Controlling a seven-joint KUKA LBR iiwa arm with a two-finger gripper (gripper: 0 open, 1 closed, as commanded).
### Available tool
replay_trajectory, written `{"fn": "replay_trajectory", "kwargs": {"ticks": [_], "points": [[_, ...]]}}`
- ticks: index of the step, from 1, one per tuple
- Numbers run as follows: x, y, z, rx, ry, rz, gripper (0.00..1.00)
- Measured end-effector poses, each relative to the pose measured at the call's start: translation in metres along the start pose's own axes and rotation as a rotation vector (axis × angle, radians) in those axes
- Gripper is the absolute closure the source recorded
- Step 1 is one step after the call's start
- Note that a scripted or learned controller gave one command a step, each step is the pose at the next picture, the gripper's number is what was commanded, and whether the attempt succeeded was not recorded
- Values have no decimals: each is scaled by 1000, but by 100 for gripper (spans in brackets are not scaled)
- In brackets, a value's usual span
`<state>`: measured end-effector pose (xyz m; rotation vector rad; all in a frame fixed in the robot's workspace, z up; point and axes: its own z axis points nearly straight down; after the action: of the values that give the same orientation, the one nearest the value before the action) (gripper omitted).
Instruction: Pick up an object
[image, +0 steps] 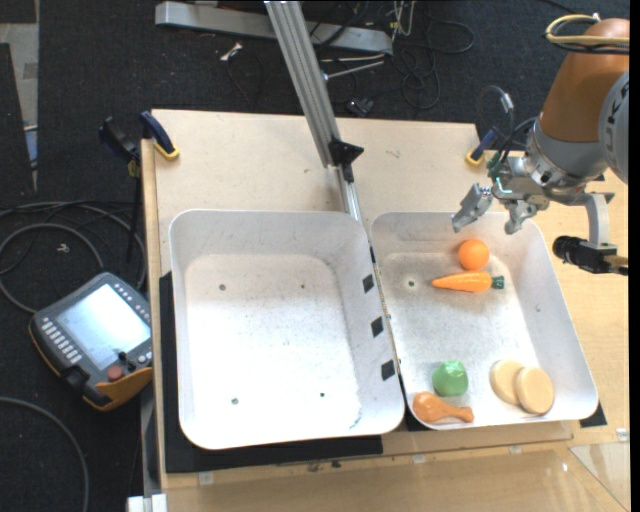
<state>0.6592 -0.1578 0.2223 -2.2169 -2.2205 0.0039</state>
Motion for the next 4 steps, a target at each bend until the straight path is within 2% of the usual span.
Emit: {"fn": "replay_trajectory", "kwargs": {"ticks": [1, 2, 3, 4], "points": [[0, 1, -3, -5, -2, -2, 0], [-2, 2, 40, -1, -1, 1, 0], [-4, 12, 94, -13, -8, -1, 0], [-7, 16, 91, -32, -13, 0, 0]]}}
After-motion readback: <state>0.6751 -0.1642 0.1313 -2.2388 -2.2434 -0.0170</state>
